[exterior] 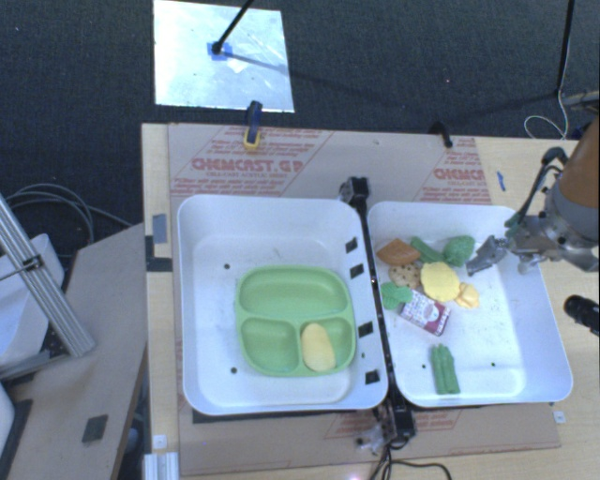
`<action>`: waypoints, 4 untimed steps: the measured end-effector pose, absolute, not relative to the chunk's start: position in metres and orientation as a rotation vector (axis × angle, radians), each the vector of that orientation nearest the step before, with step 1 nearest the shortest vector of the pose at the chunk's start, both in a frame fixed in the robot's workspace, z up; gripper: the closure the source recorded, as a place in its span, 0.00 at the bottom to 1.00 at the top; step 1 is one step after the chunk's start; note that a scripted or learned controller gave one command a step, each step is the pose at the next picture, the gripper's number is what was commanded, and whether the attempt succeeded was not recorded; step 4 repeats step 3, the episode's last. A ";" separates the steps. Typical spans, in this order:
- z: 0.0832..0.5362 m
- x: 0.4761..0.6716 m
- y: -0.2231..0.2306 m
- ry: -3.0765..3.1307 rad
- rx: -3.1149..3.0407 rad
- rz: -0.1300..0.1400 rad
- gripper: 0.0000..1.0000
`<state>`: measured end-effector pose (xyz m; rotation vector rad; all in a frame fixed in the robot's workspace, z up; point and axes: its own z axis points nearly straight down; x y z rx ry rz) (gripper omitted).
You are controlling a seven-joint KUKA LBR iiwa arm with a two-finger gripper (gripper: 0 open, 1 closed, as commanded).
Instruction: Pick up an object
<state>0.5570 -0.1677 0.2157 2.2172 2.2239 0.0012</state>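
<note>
A dark carpeted floor (75,84) surrounds a pale wooden bench (155,155). On the bench lies a cardboard sheet (281,159) printed with red lettering, held at its far edge by a yellow-and-blue clamp (252,127) and a black clamp (442,135). On the floor beyond the bench sits a shiny metal plate (225,56) with a thin dark rod (234,25) reaching down to it. At the left stands a silver aluminium frame bar (42,277), with grey cables (47,202) curving behind it.
</note>
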 end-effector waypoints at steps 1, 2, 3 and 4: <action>0.079 0.576 -0.163 2.228 2.219 0.002 0.00; 0.096 0.577 -0.164 2.222 2.216 0.004 1.00; 0.190 0.577 -0.068 2.233 2.202 0.014 1.00; 0.190 0.577 -0.068 2.233 2.202 0.014 1.00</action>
